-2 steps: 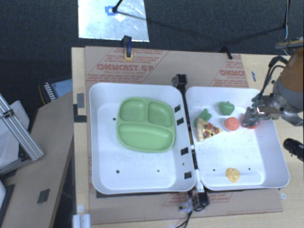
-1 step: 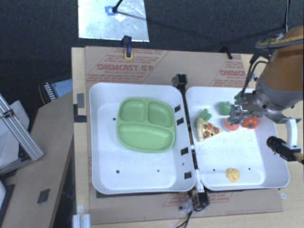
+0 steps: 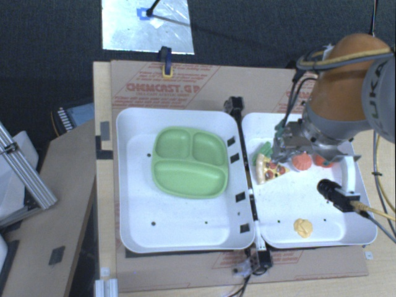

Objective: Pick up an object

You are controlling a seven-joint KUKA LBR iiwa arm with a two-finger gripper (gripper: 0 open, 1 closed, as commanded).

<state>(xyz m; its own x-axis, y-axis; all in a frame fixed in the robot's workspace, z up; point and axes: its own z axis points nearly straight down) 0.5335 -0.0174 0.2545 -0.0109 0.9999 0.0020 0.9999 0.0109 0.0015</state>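
In the right bin (image 3: 322,240) lie a pizza-slice toy (image 3: 267,169), a small green piece (image 3: 265,148), a red-orange tomato-like toy (image 3: 302,161) and a yellow lump (image 3: 303,228). My gripper (image 3: 283,154) hangs low over the bin's upper middle, just right of the pizza slice and left of the red toy. The arm's orange band and grey wrist cover the bin's back right part. I see nothing clearly held.
The left bin (image 3: 136,228) holds a green divided plate (image 3: 189,163). A black clamp bar (image 3: 242,166) runs between the bins. A black cylindrical part (image 3: 334,193) sticks out over the right bin's right side, with cables beside it.
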